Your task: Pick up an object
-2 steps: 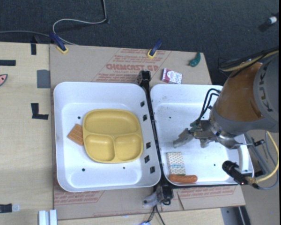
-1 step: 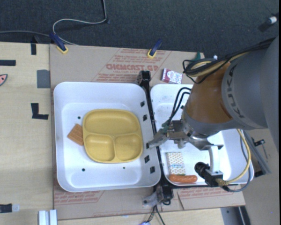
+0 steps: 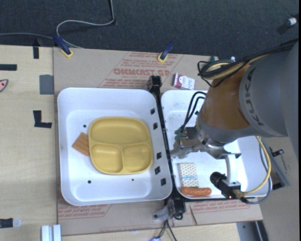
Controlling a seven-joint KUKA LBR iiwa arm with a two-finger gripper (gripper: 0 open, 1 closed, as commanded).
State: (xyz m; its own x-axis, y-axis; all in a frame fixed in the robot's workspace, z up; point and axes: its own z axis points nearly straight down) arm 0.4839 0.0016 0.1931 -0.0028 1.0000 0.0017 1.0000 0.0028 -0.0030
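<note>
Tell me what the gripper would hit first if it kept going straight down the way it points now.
Likely the floor of the right bin, close to its left wall. The gripper points downward there, just above the small patterned packet; depth is hard to judge, so it might graze that packet.

We can read red print reading "CHEMCAST GP" on the brown protective sheet point(image 3: 135, 72) that lies under both bins — the smaller red lines beneath it are too fine for us to make out. On the grey arm point(image 3: 263, 97) we see part of the maker's name, the letters "KUK", running down its casing. The small red packet point(image 3: 183, 81) beside the right bin carries print we cannot read.
</note>
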